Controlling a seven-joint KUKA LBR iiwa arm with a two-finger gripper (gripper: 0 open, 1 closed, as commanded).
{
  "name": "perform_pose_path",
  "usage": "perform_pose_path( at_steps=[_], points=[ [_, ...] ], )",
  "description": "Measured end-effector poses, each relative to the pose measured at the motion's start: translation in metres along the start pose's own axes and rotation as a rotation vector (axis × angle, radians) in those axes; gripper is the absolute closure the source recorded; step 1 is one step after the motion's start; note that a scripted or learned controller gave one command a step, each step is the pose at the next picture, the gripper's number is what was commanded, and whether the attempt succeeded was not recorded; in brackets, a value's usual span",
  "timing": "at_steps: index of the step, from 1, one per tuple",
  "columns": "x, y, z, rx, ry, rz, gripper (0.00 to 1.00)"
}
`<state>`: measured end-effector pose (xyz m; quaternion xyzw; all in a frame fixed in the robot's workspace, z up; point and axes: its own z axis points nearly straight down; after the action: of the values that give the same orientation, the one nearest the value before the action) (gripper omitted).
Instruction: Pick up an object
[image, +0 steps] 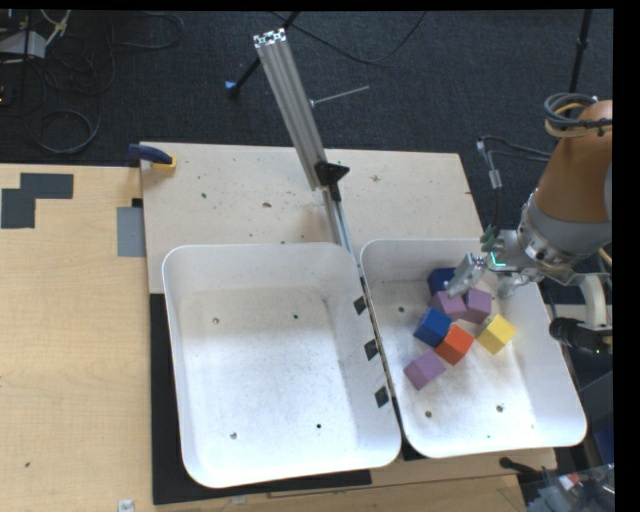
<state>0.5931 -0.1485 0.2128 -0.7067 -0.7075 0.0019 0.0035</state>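
Note:
In the right bin (540, 420) lies a cluster of small blocks. A blue block (433, 326) sits beside an orange one (456, 343), with a yellow block (496, 333) to their right and a purple block (424, 369) nearer the front. Two mauve blocks (466, 303) lie at the back of the cluster, next to another blue block (441, 279). My gripper (484, 279) hangs just above the mauve blocks at the bin's back right. Nothing shows between its fingers.
The left bin (190, 300) stands beside the right one, with black clips (371, 349) along the shared wall. A slanted aluminium pole (300, 120) rises behind the bins. A blue and yellow clamp (152, 156) lies at the bench's back left corner.

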Motion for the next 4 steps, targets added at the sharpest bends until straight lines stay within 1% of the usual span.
perform_pose_path(
  at_steps=[1, 2, 3, 4],
  points=[
    [0.0, 0.001, -0.002, -0.005, -0.001, 0.001, 0.0],
    [-0.005, 0.0, 0.043, 0.0, -0.001, 0.002, 0.0],
    [-0.009, 0.012, 0.091, -0.007, 0.002, 0.003, 0.0],
    [-0.01, 0.016, 0.093, -0.023, -0.005, 0.004, 0.0]
  ],
)
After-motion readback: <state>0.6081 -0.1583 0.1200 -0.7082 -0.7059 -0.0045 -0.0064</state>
